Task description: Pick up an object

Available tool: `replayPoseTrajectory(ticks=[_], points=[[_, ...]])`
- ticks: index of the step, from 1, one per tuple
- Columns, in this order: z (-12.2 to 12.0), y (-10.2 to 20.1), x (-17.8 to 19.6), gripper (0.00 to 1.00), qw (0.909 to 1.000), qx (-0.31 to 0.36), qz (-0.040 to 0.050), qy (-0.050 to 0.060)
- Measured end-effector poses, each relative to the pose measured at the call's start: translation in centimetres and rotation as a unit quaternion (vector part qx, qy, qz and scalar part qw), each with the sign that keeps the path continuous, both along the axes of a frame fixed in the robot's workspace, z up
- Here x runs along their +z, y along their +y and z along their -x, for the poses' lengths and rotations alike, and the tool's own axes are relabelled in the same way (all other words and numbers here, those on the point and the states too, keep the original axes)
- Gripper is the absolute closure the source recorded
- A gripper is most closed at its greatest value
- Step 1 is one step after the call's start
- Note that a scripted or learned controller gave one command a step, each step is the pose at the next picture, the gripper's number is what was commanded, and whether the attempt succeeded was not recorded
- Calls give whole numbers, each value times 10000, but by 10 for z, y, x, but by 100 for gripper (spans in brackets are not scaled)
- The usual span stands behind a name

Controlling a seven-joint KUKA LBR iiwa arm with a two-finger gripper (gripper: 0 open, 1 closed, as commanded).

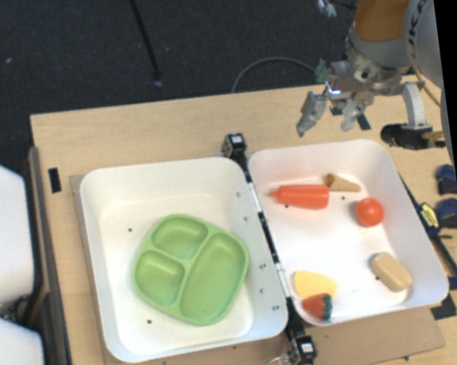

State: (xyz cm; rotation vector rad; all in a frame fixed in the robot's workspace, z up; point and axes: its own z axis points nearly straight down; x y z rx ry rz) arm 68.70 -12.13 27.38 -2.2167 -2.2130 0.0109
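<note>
The task stands at the approach step: nothing is held, and no object has been lifted from either bin. The gripper hangs above the counter just beyond the far rim of the right bin, near that bin's far edge, with its two fingers spread apart and nothing between them. The right bin holds the candidate objects. A carrot lies in the far part of the bin, closest to the gripper and roughly below and toward the viewer from it. A small tan wedge lies just beside the carrot's thick end. A tomato sits near the middle right, apart from both. A bread roll lies by the near right corner. A yellow piece and a strawberry sit touching each other at the near left corner, against the bin wall. The left bin holds a green divided plate, well apart from the gripper. The next move, as judged from this layout, calls for carrying the gripper inward over the right bin, aligning the fingers across the narrow width of one object, then descending with the fingers spread. The carrot appears the nearest target; the tan wedge beside it could interfere with one finger. The tomato stands clear of neighbours but may roll under contact.
</note>
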Motion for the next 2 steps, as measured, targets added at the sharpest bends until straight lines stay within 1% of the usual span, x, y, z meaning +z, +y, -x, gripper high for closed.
replayPoseTrajectory(ticks=[1,2], points=[[-2,0,9,0,10000,16,11,-68],[-1,-3,-53,0,10000,-2,23,-47]])
